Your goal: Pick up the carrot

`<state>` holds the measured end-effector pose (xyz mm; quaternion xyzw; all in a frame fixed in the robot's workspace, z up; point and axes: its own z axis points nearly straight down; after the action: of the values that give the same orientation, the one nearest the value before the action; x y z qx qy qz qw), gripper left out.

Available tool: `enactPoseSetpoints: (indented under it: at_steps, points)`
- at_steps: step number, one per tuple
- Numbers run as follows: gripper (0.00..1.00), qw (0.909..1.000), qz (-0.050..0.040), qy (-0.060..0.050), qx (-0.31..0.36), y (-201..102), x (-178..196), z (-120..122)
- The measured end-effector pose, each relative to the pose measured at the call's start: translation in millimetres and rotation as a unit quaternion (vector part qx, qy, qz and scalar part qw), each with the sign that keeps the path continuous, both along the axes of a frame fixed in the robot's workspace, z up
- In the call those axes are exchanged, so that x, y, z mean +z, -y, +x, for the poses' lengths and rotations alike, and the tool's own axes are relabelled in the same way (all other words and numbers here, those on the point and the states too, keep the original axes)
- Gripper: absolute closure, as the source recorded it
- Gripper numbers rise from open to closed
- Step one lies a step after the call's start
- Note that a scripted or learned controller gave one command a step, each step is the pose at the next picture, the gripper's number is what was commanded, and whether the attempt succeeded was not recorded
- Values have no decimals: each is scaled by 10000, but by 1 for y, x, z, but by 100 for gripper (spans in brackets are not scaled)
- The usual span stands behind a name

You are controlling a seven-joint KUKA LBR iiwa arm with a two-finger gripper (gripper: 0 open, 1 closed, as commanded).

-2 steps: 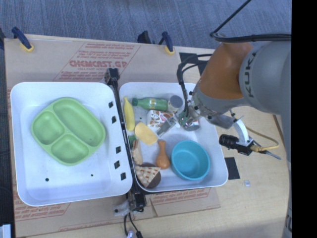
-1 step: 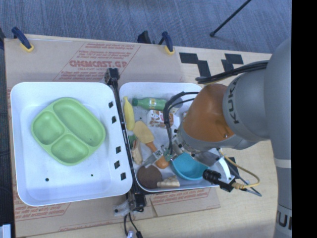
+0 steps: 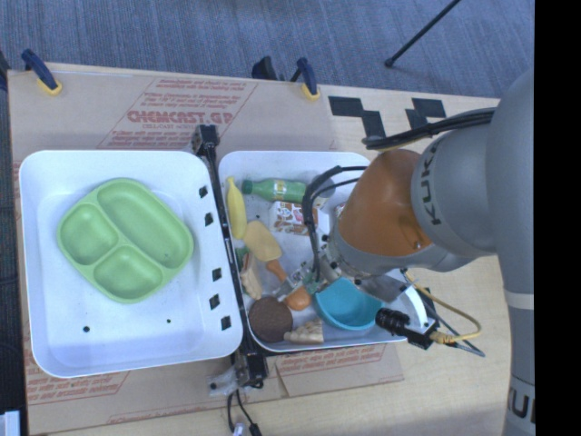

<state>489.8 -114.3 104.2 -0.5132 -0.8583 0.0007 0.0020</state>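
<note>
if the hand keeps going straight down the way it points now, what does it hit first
Probably the small orange carrot in the right white bin, beside the blue plastic bowl. The hand is mostly hidden under the grey arm's wrist, so depth is unclear.

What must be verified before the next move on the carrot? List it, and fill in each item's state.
1. Carrot located: ok. The carrot lies in the right bin, near its front.
2. Hand near the carrot: ok. The hand sits low, just beyond the carrot.
3. Carrot in the hand: cannot tell. The wrist covers the spot.
4. Room around the carrot: not ok. The blue bowl and the brown round toy crowd it.
5. Green plate out of the way: ok. It lies in the left bin.
</note>
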Motion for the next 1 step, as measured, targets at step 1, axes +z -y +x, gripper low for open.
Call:
enactPoseSetpoints:
  at_steps: [1]
  points:
    - [100,9767,-10,3,-2145,-63,121,21]
